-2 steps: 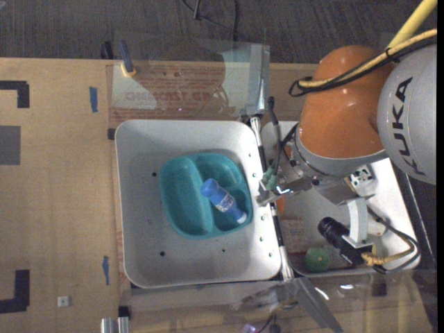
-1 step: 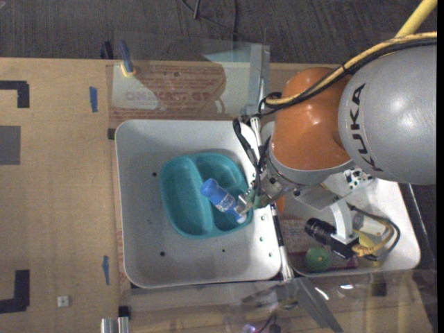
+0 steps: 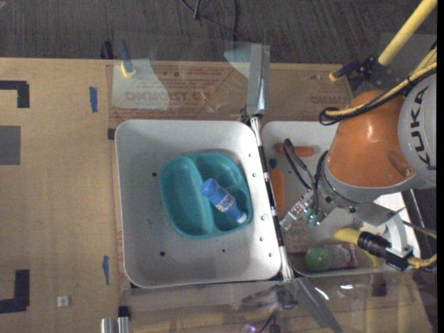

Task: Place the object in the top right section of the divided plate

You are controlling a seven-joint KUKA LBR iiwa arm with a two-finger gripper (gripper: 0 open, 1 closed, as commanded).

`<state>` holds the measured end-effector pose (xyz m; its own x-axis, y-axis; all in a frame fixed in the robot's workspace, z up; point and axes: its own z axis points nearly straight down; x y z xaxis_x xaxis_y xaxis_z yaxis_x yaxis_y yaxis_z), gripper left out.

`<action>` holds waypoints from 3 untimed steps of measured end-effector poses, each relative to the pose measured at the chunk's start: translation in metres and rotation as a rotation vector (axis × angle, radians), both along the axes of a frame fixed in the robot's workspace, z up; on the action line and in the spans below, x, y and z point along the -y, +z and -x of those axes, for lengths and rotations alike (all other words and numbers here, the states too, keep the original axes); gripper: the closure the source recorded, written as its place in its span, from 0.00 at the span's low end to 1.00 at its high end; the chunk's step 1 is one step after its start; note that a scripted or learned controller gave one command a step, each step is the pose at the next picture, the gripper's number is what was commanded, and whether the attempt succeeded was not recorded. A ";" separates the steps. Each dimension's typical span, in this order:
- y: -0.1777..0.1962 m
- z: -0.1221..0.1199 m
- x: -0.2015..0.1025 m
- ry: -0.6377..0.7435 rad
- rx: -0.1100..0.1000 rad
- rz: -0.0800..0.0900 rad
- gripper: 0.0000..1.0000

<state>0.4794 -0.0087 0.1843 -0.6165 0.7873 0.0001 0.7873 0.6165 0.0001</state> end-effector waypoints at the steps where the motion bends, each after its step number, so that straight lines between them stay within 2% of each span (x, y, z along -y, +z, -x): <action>1: 0.011 -0.001 -0.040 0.395 0.005 0.000 1.00; 2: 0.001 -0.021 -0.099 0.722 0.007 0.000 1.00; 3: 0.001 -0.022 -0.098 0.720 0.007 0.000 0.00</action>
